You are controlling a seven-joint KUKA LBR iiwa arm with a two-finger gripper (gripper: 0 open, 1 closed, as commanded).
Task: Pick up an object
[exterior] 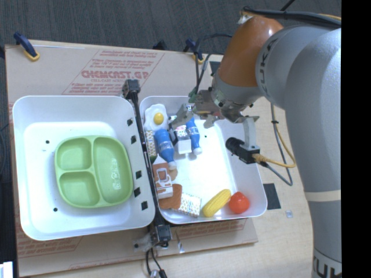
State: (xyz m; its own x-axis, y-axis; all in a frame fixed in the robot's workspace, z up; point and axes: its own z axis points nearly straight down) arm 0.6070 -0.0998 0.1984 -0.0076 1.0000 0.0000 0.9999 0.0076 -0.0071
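Two shallow white bins sit side by side in front of you on a cardboard-covered bench [116, 74]. Your left bin [23, 172] holds a green divided plate [93, 171] with three compartments, lying flat near the middle. Your right bin [255, 204] carries the clutter: a toy fried egg [155, 119] at the far left corner, a blue bottle [164, 145] lying just below it along the left wall, and a second blue-and-white bottle [193, 135] tilted beside it, toward the bin's far end. Nearer you along the left wall you see a small brown-and-white carton [163, 175], then a brown slab like toast [170, 197], a pale speckled packet [190, 204], a yellow corn cob [215, 202] and a red tomato [239, 202] lined up along the near edge. Your arm [290, 68] reaches in from the right, its orange band above the wrist, and the gripper [191, 113] hangs at the far end of the right bin, right over the top of the tilted bottle. You cannot tell from this angle whether it is clenched or released, nor whether it touches the bottle.
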